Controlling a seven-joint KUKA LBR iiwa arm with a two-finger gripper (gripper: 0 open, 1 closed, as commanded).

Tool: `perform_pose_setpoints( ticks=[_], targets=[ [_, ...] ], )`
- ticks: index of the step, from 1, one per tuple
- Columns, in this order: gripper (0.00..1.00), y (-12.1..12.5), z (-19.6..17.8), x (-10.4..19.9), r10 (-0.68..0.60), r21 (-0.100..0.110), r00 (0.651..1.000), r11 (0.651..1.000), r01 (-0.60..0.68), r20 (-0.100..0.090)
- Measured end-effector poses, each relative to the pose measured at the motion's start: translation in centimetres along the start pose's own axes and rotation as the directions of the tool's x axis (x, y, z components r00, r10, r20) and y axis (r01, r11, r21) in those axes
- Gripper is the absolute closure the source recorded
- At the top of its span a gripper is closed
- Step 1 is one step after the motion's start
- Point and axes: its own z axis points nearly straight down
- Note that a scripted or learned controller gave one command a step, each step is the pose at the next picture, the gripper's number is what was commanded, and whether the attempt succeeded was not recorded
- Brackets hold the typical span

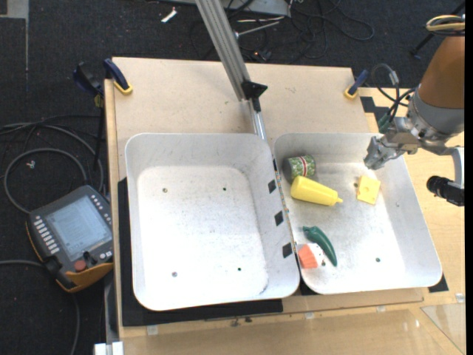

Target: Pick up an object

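Observation:
The right bin (399, 268) holds a yellow cheese-like wedge (368, 189), a yellow squeeze bottle (314, 191) lying on its side, a green can (301, 166) and a green-and-orange toy carrot (316, 247). My gripper (375, 158) hangs over the right bin's upper right part, just above and slightly right of the yellow wedge. Nothing shows between it and the bin floor.
The left bin (148, 157) lies beside the right one. A slanted metal strut (225, 43) crosses the back of the bench. Clamps (118, 76) sit at the bench's back corners. A teach pendant (70, 231) rests on the floor at left.

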Motion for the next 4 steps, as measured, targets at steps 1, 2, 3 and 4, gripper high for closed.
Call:
perform_pose_setpoints(
  ticks=[1,2,3,4],
  targets=[
    [1.0,-0.1,-6.0,-0.8,0.001,-0.001,1.0,1.0,-0.001,0.001],
    [1.0,-1.4,-4.8,5.2,-0.003,0.009,1.0,1.0,0.003,-0.004],
    [1.0,-1.6,-3.9,10.7,-0.004,0.009,1.0,1.0,0.004,-0.004],
    [1.0,-3.8,-2.9,16.1,-0.003,0.011,1.0,1.0,0.003,-0.004]
  ],
)
